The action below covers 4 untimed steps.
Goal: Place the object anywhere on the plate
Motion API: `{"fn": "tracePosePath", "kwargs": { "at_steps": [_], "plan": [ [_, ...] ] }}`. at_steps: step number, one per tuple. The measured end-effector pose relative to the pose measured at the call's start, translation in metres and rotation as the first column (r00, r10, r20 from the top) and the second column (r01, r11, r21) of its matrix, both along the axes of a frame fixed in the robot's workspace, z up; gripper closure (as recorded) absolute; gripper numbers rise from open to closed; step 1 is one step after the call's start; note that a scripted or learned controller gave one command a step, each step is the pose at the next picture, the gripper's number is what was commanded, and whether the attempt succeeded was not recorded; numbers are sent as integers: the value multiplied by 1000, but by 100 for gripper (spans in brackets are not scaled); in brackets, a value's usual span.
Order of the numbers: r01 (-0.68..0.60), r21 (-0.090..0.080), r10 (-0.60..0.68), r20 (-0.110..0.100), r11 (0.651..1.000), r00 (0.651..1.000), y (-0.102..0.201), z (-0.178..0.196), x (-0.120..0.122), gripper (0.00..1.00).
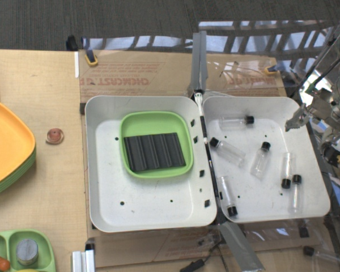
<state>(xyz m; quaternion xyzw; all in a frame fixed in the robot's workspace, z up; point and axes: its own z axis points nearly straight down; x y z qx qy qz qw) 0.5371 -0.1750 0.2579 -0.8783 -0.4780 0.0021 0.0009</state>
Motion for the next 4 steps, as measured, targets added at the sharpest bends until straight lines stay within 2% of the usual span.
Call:
{"fn": "tracePosePath", "kwargs": {
  "at_steps": [1, 2, 3, 4],
  "plan": [
    [102, -2, -102, 0, 995, 995, -39, 100, 25, 0],
    [214, -2, -214, 0, 977, 977, -37, 117, 49, 0],
    [341, -2, -341, 0, 940, 940, -33, 144, 96, 0],
    [444, -2, -444, -1, 896, 896, -46, 113, 108, 0]
  ]
}}
